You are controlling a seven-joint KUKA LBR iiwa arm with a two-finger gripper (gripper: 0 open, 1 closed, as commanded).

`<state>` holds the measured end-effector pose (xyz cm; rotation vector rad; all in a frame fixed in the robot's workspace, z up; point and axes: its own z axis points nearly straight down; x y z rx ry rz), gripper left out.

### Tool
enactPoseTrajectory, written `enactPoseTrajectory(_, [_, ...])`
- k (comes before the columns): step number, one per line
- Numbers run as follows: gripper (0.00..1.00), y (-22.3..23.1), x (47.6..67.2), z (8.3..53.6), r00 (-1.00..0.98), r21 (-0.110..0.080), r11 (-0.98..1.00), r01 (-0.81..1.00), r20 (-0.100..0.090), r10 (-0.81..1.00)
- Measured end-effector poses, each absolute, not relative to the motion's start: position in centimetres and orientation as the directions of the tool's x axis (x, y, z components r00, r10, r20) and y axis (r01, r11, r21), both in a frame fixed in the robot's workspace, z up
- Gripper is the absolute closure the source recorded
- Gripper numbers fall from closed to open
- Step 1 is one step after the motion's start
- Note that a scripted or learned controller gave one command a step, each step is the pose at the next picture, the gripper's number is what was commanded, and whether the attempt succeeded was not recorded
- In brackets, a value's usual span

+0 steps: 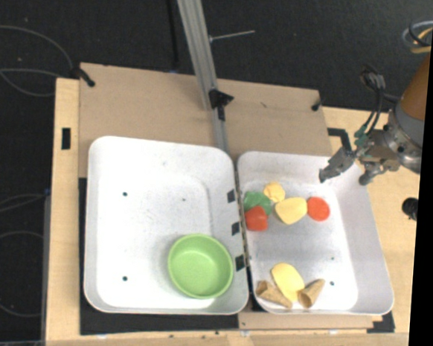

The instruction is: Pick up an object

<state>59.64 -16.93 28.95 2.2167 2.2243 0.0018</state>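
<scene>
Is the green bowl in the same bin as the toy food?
No, the green bowl sits in the left bin; the toy food lies in the right bin.

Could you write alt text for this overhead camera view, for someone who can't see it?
A robot gripper with open fingers hangs over the right white bin's far edge, above small red, yellow and green toy foods. The left bin holds a green bowl.

Right bin (360,239): clutter packed at 9 to 10 o'clock, with green piece (255,200), red pieces (257,219) and yellow pieces (290,210) touching. Second cluster (290,285) sits at 6 o'clock near the front wall. Open floor between the two clusters, also at 3 o'clock. Left bin (125,199): green bowl (200,265) at 5 o'clock, rest open. Slanted metal post (199,55) stands at 12 o'clock over the bin divider.
</scene>
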Motion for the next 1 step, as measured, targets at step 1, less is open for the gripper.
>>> enactPoseTrajectory(1, [0.00, -16.93, 59.64, 28.96, -0.003, 0.002, 0.003, 1.000, 0.000, 1.000])
